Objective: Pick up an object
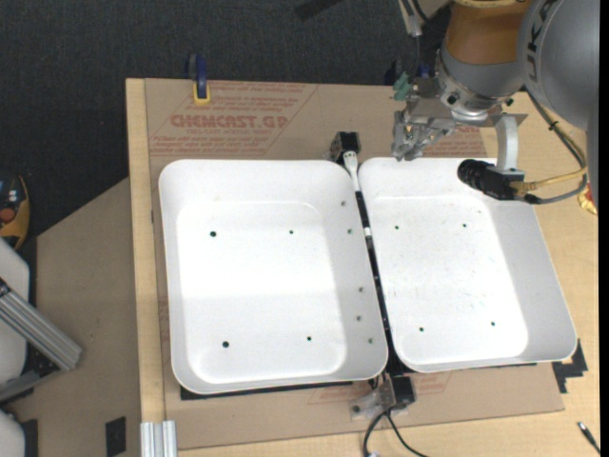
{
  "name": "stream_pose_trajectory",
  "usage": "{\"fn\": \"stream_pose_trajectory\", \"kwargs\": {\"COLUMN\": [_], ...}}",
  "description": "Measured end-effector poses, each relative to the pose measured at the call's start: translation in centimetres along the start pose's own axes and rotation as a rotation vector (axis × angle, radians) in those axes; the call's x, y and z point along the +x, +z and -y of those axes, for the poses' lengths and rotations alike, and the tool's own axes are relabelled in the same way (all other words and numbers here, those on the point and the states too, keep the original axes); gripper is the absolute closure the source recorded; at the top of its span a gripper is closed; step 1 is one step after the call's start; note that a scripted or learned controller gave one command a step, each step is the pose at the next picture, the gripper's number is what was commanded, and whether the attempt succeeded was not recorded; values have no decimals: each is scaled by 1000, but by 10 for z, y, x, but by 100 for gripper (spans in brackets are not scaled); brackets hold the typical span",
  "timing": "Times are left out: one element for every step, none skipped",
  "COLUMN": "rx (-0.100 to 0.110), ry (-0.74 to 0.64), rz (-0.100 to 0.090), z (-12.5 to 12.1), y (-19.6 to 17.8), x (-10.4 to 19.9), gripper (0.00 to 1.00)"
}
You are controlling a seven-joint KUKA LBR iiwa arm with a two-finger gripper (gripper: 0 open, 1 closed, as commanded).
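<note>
While the gripper hangs above the far edge of the right bin, I cannot tell how its jaws stand, and nothing shows between them. No loose object to pick lies in that or the left bin, so handling cannot be judged.

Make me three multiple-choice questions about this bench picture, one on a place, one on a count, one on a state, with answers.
1. Where is the gripper?
A. at the far edge of the right white bin
B. over the left white bin
C. off the cardboard sheet

2. How many shallow white bins are there?
A. one
B. two
C. three

3. How do the bins sit?
A. stacked
B. side by side
C. overturned

Answers: 1 A, it hangs by that bin's top rim; 2 B, two show; 3 B, rims meet at the middle.
</note>
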State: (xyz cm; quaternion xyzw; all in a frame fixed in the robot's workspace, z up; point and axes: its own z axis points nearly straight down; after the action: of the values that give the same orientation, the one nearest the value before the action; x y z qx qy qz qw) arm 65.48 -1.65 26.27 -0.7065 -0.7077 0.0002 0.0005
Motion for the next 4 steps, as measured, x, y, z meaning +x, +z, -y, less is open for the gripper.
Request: {"fn": "stream_pose_trajectory", "kwargs": {"rx": [-4,-4,1,-2], "ry": [2,2,2,-5], "rz": [1,1,0,-1], "z": [21,40,67,19], "y": [-35,-67,-73,-14], "x": [-4,-13,-24,73], "gripper": [100,100,100,100]}}
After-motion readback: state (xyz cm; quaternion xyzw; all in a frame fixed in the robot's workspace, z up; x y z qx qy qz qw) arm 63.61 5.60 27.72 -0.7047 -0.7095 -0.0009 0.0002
